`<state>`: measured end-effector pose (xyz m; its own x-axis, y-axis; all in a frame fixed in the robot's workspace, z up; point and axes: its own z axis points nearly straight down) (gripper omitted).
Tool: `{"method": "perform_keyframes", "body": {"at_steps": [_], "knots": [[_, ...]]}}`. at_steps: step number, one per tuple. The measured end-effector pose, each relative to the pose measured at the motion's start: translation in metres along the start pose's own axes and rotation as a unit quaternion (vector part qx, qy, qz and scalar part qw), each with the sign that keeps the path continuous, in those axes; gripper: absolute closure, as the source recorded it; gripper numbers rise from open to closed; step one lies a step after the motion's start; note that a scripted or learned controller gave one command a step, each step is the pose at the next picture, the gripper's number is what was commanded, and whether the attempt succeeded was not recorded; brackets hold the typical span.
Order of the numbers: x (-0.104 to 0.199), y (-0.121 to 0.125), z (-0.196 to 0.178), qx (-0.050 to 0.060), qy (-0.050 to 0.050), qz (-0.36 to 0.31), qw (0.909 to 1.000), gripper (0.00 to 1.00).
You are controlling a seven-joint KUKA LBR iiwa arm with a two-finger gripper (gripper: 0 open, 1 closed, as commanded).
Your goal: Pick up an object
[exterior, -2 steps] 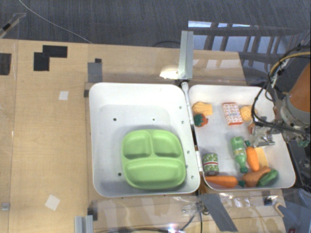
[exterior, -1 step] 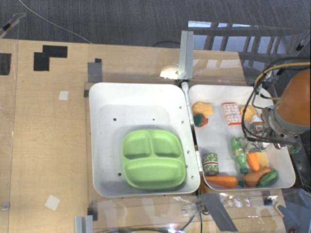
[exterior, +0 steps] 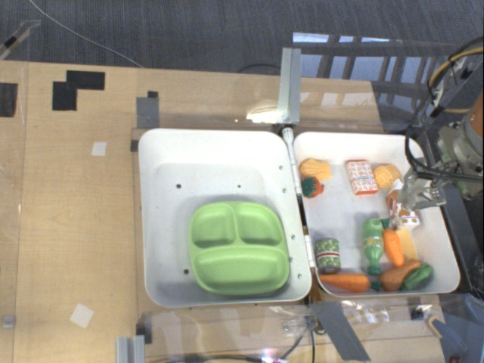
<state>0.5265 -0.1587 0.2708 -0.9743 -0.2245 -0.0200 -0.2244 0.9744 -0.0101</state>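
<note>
The right bin (exterior: 446, 237) holds several toy foods. An orange-yellow piece (exterior: 315, 169) and a red-and-green piece (exterior: 311, 187) lie at its back left, with a red-and-white box (exterior: 361, 177) and a yellow piece (exterior: 387, 175) further right. A small can (exterior: 327, 254), a green bottle (exterior: 372, 244) and an orange carrot (exterior: 392, 248) sit toward the front. My gripper (exterior: 412, 197) hangs low at the bin's right side, just above a small red-and-white carton (exterior: 404, 218). Whether it touches the carton is unclear.
The left bin (exterior: 162, 165) bears a green divided plate (exterior: 238, 246). Along the right bin's front wall lie a second carrot (exterior: 346, 282), a brown piece (exterior: 397, 276) and a green piece (exterior: 418, 276). A metal post (exterior: 290, 85) stands behind the bins' shared wall.
</note>
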Motion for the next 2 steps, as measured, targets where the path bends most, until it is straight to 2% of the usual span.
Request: {"method": "perform_keyframes", "body": {"at_steps": [1,2], "knots": [[-0.095,0.019,-0.041,-0.003,0.002,0.043,0.9991,1.00],[-0.157,0.033,-0.057,-0.003,0.004,0.157,0.9876,1.00]]}}
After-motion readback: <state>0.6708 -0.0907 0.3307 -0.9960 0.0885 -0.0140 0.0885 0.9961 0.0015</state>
